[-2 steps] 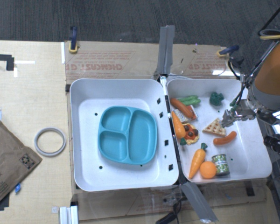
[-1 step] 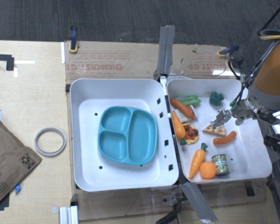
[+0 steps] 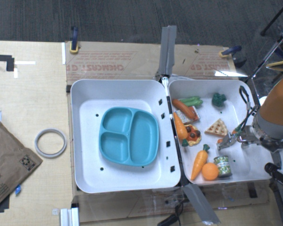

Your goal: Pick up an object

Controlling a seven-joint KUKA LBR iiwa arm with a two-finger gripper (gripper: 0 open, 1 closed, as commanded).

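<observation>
- Counter (image 3: 28, 93): pale wood surface bearing two shallow white bins side by side, with brown cardboard (image 3: 113, 60) laid behind them.
- Left bin (image 3: 85, 107): holds a teal divided plate (image 3: 129, 136) with three compartments, lying flat near the bin's centre.
- Right bin (image 3: 240, 166): holds a scatter of toy foods.
- Far part of the right bin: a green pod (image 3: 192, 100) beside a red sausage (image 3: 185, 109), and a small broccoli floret (image 3: 219, 99) well apart to the right.
- Left wall of the right bin: an orange carrot (image 3: 180, 126) lying lengthwise, touching a small pizza piece (image 3: 193, 135).
- Middle of the right bin: a tan triangular wedge (image 3: 217, 127).
- Near part of the right bin: a second carrot (image 3: 199, 161) with a green top, an orange ball (image 3: 209, 172) touching its tip, and a small green-labelled can (image 3: 222, 166) just beside the ball.
- Arm: enters from the right, its orange band (image 3: 277, 105) above the right bin's edge.
- Fingers (image 3: 225, 142): low inside the right bin, between the wedge and the can; whether they are spread or closed cannot be told, and nothing is seen held between them.
- Elsewhere on the counter: a grey tape ring (image 3: 50, 142) left of the left bin and a brown cardboard box (image 3: 7, 164) at the left edge.
</observation>
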